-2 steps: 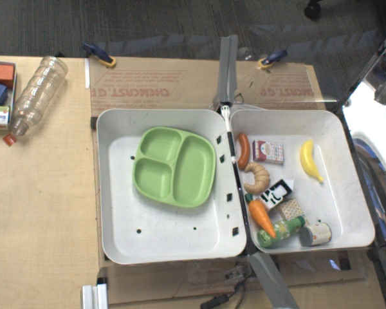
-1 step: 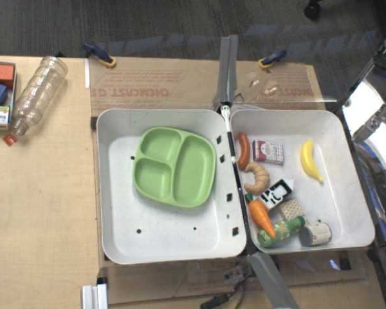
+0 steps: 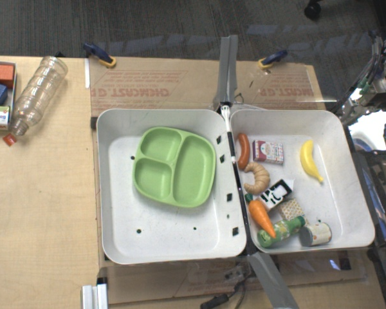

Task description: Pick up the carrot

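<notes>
The carrot (image 3: pixel 262 215) is orange with a green top and lies in the right bin (image 3: pixel 347 172), near its left wall toward the front. It points front-right, its tip resting against a green bottle (image 3: pixel 282 231). A croissant (image 3: pixel 257 176) lies just behind it and a black-and-white card (image 3: pixel 278 192) sits to its right.
The right bin also holds a sausage (image 3: pixel 243 150), a small red-and-white carton (image 3: pixel 268 152), a banana (image 3: pixel 309 160) and a small can (image 3: pixel 316 234). A green divided plate (image 3: pixel 175 166) sits in the left bin (image 3: pixel 116 224). A plastic bottle (image 3: pixel 37 94) and blocks (image 3: pixel 0 82) lie on the bench at left.
</notes>
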Motion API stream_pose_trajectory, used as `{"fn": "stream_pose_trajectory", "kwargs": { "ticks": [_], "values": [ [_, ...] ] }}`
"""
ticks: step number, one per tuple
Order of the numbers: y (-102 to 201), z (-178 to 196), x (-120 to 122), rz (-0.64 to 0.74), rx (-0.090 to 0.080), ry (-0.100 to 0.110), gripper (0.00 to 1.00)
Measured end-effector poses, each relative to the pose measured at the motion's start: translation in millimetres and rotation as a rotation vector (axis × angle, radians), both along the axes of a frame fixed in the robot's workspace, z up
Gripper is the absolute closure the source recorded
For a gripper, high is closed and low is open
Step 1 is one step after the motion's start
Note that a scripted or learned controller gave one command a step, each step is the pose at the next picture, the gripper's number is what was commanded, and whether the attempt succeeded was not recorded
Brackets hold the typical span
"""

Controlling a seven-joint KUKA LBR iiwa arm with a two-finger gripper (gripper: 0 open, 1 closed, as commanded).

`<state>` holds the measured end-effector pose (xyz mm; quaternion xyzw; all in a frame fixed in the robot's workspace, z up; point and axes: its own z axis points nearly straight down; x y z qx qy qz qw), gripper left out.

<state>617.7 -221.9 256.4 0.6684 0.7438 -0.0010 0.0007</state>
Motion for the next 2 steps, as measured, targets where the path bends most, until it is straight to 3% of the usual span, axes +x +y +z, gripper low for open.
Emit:
{"fn": "stream_pose_trajectory", "kwargs": {
  "ticks": [1, 2],
  "values": [
    [-0.3, 149.9, 1.5, 0.075, 0.000, -0.001, 1.00],
    [7.9, 59.4, -57.1, -0.162, 0.002, 0.003, 1.00]
  ]
}}
